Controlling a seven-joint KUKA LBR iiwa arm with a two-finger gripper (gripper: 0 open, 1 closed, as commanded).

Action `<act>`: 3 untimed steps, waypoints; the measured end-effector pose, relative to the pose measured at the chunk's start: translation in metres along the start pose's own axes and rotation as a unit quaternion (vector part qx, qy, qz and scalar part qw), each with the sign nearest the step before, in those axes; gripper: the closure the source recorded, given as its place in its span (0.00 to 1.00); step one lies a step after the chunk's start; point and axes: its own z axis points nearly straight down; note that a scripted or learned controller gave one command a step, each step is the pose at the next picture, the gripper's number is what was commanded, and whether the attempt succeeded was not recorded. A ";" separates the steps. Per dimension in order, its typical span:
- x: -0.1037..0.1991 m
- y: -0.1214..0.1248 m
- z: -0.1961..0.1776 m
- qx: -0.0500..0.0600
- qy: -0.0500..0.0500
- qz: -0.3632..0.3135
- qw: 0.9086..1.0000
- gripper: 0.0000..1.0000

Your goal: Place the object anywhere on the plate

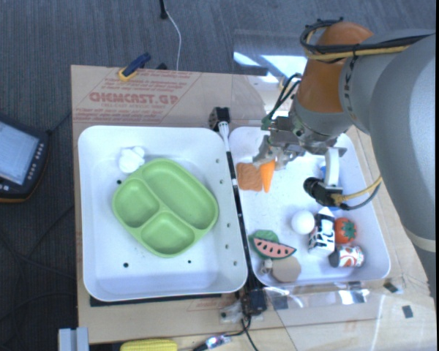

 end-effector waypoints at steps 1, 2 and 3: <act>0.075 -0.039 0.000 0.001 0.003 0.026 1.000 1.00; 0.152 0.004 0.000 0.001 0.002 0.044 0.999 1.00; 0.149 0.004 0.000 0.001 0.001 0.046 0.999 0.00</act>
